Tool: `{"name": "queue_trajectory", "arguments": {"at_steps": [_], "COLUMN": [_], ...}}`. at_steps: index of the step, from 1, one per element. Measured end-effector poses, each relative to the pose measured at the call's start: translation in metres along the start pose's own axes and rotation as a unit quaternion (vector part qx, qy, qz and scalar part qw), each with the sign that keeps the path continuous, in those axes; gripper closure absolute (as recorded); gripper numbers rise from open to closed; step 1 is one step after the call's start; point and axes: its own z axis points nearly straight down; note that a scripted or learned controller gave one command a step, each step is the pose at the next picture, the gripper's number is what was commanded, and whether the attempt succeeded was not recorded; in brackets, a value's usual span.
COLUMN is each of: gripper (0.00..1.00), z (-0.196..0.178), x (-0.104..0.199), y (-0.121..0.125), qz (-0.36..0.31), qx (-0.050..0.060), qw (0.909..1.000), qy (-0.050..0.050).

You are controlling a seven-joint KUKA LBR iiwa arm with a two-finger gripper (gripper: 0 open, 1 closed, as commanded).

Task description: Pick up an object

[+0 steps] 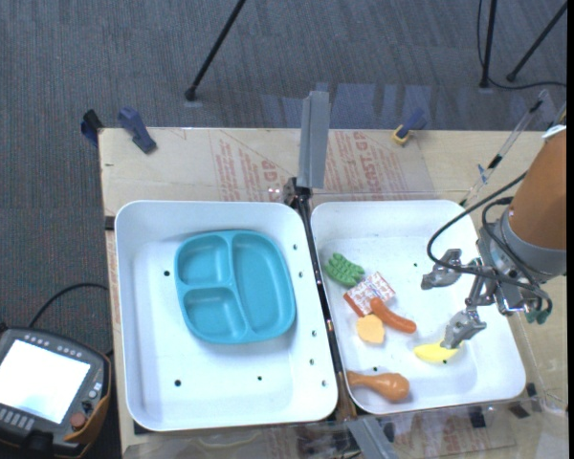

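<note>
My claw (451, 304) hangs spread wide, nothing btwn its fingers, over the right shallow white plastic bin (493, 376). One fingertip is just above the small yellow banana-shaped toy (434, 354). W/ that banana as landmark: orange drumstick toy (383, 383) below-left, orange carrot-like toy (393, 318) and red-white packet (369, 292) up-left, green ridged toy (344, 270) further up-left. Blue divided plastic plate (236, 286) sits far left, in the left bin (143, 371).

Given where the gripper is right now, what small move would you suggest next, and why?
Probably lower straight down. The gripper looks open, one of its fingers just above the yellow toy in the right bin, with nothing between them yet.
</note>
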Motion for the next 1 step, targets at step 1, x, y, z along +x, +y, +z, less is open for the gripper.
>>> {"name": "queue_trajectory", "arguments": {"at_steps": [1], "gripper": [0.0], "z": [0.0684], "x": [0.0314], "y": [-0.0456], "qz": [-0.01], "qx": [-0.001], "qw": [0.9999], "qy": [0.003]}}
